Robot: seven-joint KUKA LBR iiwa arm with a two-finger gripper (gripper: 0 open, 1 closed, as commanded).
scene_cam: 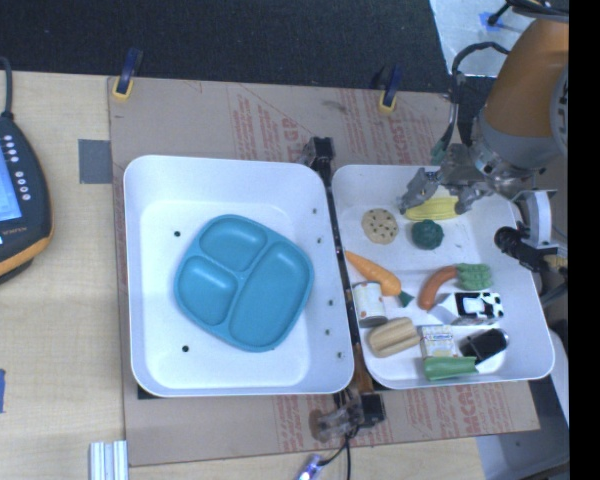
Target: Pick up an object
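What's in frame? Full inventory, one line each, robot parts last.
bins: 2, white, side by side on the bench
divided tray: 1, blue, in the left bin
cookie: 1, tan with dark spots, right bin, far left part
corn cob: 1, yellow, right bin, far end, at the gripper
round lump: 1, dark green, just in front of the corn cob
carrots: 2, orange with green tops, middle of the right bin
bread roll: 1, tan, right bin, near end
handheld screen: 1, black and orange, bench's left edge
clamps: 2, blue and yellow, far edge of the board
arm: 1, grey and orange, from the right
gripper: 1, grey, over the corn cob
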